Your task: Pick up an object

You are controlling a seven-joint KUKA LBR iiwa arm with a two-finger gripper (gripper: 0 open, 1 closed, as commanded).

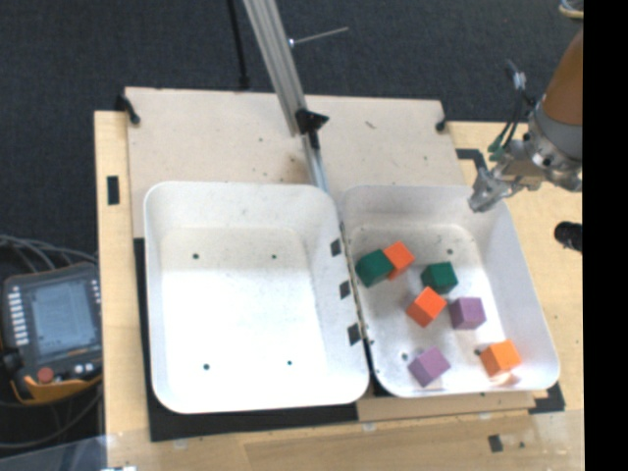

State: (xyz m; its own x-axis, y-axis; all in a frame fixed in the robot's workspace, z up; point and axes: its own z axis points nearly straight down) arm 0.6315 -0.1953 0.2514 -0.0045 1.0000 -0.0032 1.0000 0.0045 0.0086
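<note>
The right bin [510, 253] holds several small blocks: a green one [373, 267] touching an orange one [399, 257], a second green one [440, 277], an orange one [427, 305], a purple one [467, 312], another purple one [429, 366] and an orange one [501, 357] near the front right corner. My gripper [483, 196] hangs over the bin's far right corner, well above and behind the blocks. Nothing shows between its fingers.
The left bin [167, 263] sits beside the right one. A slanted metal rail [280, 62] runs from the top down to the gap between the bins. A teach pendant [54, 322] lies off the bench at the left.
</note>
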